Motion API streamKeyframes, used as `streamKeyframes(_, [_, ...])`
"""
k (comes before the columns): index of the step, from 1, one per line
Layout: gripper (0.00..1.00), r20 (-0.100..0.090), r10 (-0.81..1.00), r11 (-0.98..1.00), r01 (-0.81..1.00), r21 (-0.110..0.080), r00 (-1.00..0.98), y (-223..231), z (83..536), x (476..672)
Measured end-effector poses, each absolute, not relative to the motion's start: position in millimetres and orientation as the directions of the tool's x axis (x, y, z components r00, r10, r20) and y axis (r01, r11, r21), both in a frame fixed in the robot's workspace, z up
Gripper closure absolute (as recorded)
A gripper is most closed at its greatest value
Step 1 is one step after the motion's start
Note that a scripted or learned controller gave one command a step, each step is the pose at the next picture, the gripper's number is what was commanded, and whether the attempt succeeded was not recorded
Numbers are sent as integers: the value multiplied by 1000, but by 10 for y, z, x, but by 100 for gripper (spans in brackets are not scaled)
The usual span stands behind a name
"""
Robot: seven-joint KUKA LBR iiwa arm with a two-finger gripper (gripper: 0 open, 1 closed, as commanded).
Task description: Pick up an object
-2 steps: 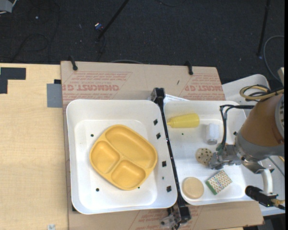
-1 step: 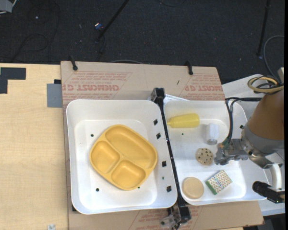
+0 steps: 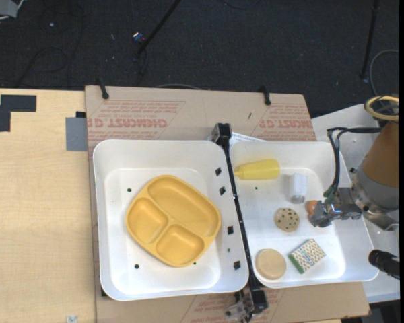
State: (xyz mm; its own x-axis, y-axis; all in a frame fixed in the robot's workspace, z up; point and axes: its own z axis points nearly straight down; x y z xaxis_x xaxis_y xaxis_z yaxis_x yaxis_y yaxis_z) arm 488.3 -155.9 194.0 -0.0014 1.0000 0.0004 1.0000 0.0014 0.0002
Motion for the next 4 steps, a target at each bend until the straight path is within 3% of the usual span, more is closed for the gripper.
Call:
streamKeyframes(1, [100, 0, 1000, 2, 1000, 1, -2, -1562, 2222, 4890])
streamKeyframes(2, [100, 2, 1000, 5, 1000, -2, -5, -1139, 2180, 5066])
streamKeyframes(4, [100, 2, 1000, 6, 1000, -4, -6, -49, 2069, 5233])
